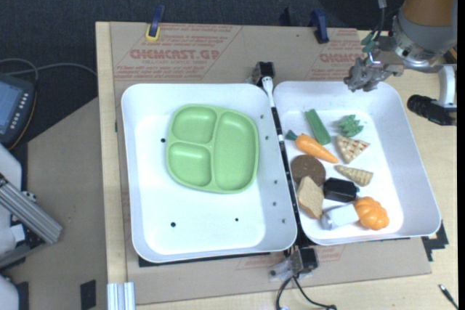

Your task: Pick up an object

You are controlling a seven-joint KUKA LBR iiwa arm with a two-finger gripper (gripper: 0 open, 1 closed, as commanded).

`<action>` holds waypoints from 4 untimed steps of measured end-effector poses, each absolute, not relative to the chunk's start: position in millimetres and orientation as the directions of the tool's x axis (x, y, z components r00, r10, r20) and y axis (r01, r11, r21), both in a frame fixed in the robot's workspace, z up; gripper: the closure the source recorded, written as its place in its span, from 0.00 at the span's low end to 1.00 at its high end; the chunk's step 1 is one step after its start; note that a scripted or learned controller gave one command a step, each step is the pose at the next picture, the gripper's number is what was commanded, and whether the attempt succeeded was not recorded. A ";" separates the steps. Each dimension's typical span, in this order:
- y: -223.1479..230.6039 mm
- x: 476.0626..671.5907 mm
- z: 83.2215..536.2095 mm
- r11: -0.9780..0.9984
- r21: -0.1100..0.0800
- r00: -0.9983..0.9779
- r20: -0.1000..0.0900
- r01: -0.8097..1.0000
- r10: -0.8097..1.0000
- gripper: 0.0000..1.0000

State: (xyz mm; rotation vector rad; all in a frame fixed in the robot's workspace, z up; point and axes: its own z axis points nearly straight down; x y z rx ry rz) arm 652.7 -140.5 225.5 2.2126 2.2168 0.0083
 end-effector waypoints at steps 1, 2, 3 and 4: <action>-140.2 653.5 225.4 0.002 0.004 -0.002 -0.002 1.000 1.000 1.00; -84.4 656.1 236.0 0.006 0.004 -0.006 0.001 1.000 1.000 1.00; -36.7 661.0 221.1 0.006 -0.003 -0.006 0.002 1.000 1.000 1.00; -27.9 661.4 219.2 0.002 -0.003 -0.002 0.000 1.000 1.000 1.00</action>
